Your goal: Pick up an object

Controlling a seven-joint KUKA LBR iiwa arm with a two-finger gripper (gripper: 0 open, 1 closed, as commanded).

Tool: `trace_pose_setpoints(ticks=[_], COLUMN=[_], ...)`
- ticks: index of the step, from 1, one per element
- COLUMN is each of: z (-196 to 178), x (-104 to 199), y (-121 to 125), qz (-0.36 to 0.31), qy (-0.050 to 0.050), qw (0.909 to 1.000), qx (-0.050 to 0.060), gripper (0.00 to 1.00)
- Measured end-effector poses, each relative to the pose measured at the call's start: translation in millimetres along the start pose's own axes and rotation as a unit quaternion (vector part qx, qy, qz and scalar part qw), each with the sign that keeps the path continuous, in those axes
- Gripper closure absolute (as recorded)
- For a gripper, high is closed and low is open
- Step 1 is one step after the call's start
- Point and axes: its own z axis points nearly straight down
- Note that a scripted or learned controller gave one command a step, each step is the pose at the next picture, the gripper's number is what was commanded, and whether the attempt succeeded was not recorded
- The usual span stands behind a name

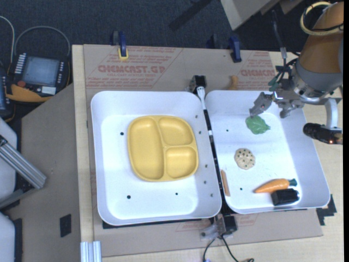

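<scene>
In the right bin [305, 162] lie a crumpled green piece [257, 125], a round cookie [245, 158], an orange carrot [272, 185] and a small black block [285, 197]. My gripper [274, 107] hangs over the bin's far part, just above and slightly right of the green piece. Its fingers [260, 103] are spread open with nothing between them. The cookie sits mid-bin, well apart from the gripper. The carrot and black block lie together at the near edge.
The left bin [109, 168] holds a yellow divided plate [162, 147]. A thin brown stick [224, 182] rests by the right bin's left wall. Clamps [122, 43] stand at the bench's far edge.
</scene>
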Motion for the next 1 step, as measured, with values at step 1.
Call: trace_pose_setpoints(ticks=[1], z=[63.4], x=[-2.1], y=[1.8], qz=[0.000], qy=[0.000], qw=[1.0000], qx=[0.001], gripper=[0.00])
